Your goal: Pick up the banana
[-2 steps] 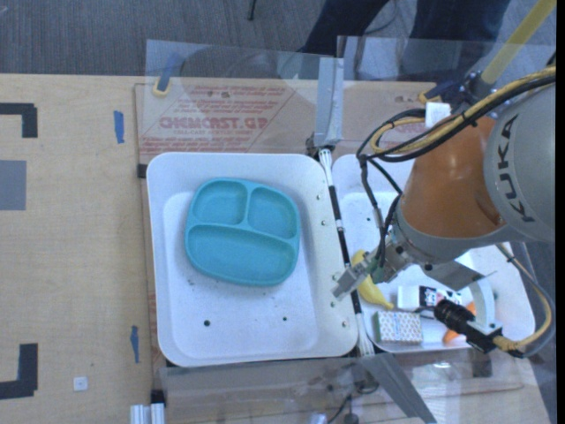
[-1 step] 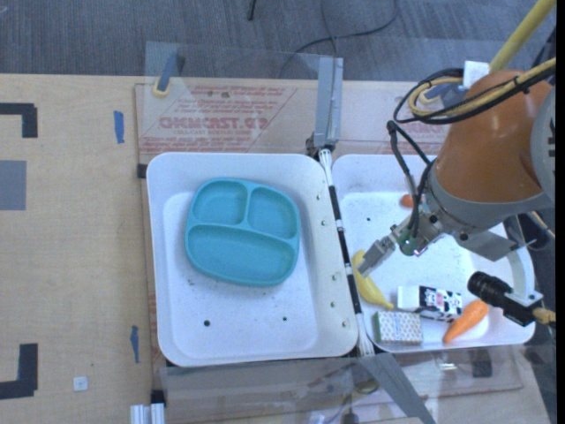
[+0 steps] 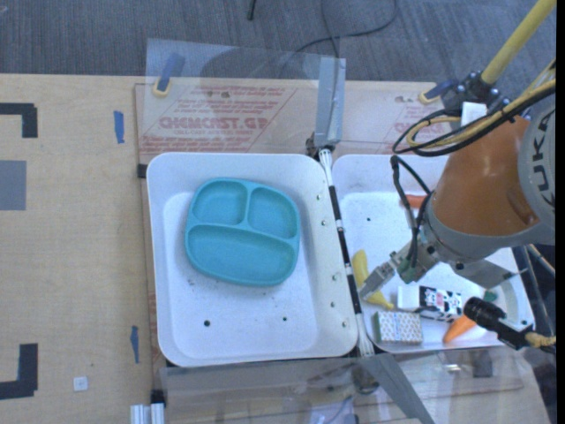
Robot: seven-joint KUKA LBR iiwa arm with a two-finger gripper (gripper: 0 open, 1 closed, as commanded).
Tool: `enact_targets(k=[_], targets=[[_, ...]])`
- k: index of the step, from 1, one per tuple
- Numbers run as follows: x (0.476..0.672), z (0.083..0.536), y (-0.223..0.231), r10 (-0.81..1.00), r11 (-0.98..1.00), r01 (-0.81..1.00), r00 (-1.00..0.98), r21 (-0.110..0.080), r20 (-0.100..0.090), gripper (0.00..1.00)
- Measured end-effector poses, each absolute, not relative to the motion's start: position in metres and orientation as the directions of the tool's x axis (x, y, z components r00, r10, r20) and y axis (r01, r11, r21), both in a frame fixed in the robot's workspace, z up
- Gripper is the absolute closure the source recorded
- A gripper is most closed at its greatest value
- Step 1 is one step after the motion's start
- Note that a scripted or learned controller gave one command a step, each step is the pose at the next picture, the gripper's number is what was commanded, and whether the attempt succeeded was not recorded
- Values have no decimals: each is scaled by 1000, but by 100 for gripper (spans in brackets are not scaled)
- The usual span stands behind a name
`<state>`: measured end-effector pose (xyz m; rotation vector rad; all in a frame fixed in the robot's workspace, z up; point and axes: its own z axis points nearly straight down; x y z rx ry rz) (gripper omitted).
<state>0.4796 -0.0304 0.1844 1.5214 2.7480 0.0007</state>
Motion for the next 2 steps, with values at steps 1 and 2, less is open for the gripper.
enact_targets(k=[1,2], targets=[[480,184,-20,846,533,846,-533,1,0,0],[480,184,6,840,542,840,-542,2,-1,0]])
